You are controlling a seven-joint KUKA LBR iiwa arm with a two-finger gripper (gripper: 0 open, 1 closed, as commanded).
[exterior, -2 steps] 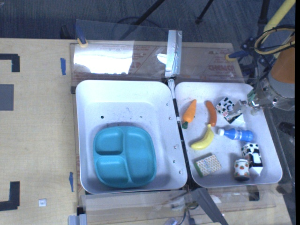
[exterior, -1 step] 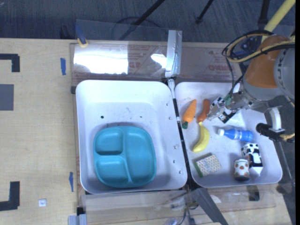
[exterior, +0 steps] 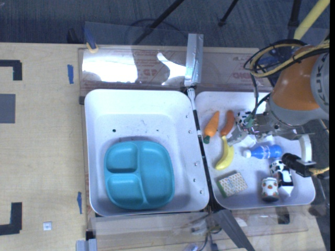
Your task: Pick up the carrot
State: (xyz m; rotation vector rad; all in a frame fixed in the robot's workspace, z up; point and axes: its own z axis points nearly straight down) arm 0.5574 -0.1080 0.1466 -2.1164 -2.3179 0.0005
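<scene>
Camera view shows the hand point(exterior: 242, 132), grip state unclear, right of centre beside the tapered orange carrot point(exterior: 211, 124).

Carrot point(exterior: 211, 124): orange. Banana point(exterior: 225, 157): yellow. Divided plate point(exterior: 139, 173): teal. Bins point(exterior: 99, 114): white. Bottle point(exterior: 266, 152): blue. Cow figure point(exterior: 283, 173): black-and-white patches.

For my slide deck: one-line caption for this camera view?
Grey-and-orange arm's gripper hovers beside the orange carrot and yellow banana in the right white bin.
</scene>
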